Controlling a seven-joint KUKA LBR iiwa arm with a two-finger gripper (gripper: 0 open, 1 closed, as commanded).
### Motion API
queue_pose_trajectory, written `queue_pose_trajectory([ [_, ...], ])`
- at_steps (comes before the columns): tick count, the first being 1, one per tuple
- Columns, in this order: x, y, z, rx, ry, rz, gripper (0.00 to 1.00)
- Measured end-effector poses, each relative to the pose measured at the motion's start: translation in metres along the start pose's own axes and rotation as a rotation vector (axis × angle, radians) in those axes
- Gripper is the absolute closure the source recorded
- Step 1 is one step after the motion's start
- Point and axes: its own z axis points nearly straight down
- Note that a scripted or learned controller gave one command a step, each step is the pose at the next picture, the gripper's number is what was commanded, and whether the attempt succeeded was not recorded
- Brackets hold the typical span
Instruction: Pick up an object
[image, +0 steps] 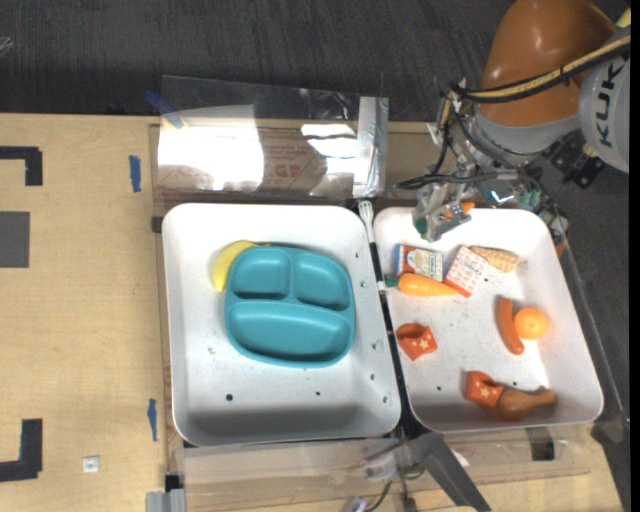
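Just below the hand (442, 213), whose grip cannot be told, a carton (420, 262) and carrot (430, 287) lie; one should be singled out.

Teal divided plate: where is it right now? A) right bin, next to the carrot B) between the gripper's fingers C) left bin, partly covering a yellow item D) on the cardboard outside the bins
C. The teal divided plate lies in the left bin, with a yellow item peeking out from under its upper-left edge; the carrot is in the right bin.

"KU" on arm (607, 95) (partial)
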Motion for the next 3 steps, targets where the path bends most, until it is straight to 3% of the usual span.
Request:
queue_pose_trajectory([
  [1,0.012,-0.037,-0.05,0.003,-0.003,-0.164,1.0],
  [3,0.01,-0.028,-0.022,-0.003,0.005,-0.388,1.0],
])
